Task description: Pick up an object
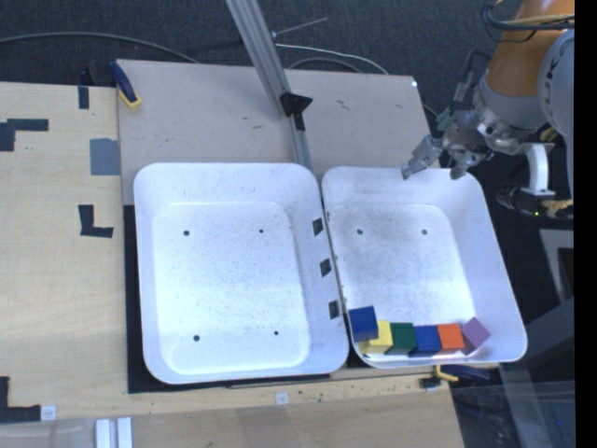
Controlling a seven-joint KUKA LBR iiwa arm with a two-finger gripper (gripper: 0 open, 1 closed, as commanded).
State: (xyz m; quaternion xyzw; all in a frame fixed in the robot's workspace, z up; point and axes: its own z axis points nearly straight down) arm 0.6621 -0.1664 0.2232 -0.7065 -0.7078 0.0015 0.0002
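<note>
Plywood bench (56, 278) on a dark carpeted floor, with black tape marks along its left side and a tan board (215, 110) under the far half of the two bins. Left bin (168, 180): white, shallow, speckled with fine dark flecks, four small dots on its floor. Right bin (490, 241): same make, touching the left one along a shared rim. A row of small blocks lies against its near wall: a blue block (362, 322) stacked on a yellow block (378, 341), then a green block (402, 335), a second blue block (427, 339), an orange block (451, 336) and a purple block (475, 331) tilted at the near right corner. All sit close together, touching or nearly so, hard against the rim. Most of that bin's floor lies open, from the far wall down to the blocks. A slanted aluminium rail (266, 59) crosses above the board toward the gap between bins. Gripper (432, 162) hangs at the far right corner of the right bin, over its rim, well apart from the blocks; its two fingers are spread, nothing between them. Grey arm with orange band (536, 35) enters from the right.
</note>
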